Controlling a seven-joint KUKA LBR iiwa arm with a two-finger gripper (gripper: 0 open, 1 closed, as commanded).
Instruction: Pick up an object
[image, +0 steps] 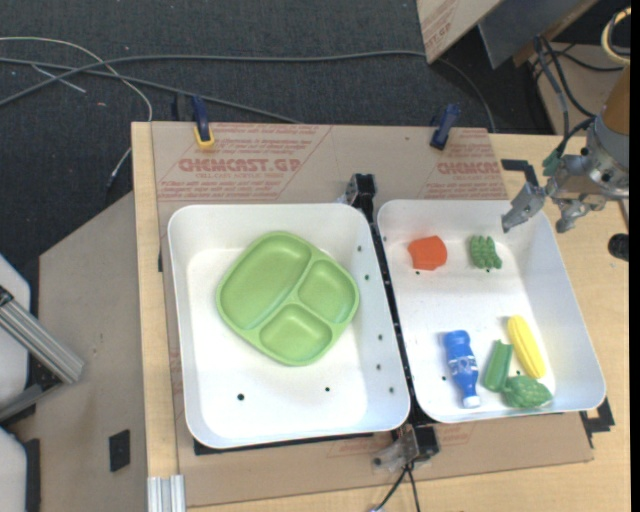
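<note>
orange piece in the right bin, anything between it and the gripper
Nothing visible does. The gripper hangs over the right bin's far right corner; the orange piece lies toward the far left. The small green piece beside it sits near that line, though low on the bin floor.

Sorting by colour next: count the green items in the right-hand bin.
3: a small green bunch near the back beside the orange piece; a green stick and a green leafy piece at the front right, by the yellow corn.

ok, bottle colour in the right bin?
Blue bottle with a white cap, seen in the camera view.
</note>
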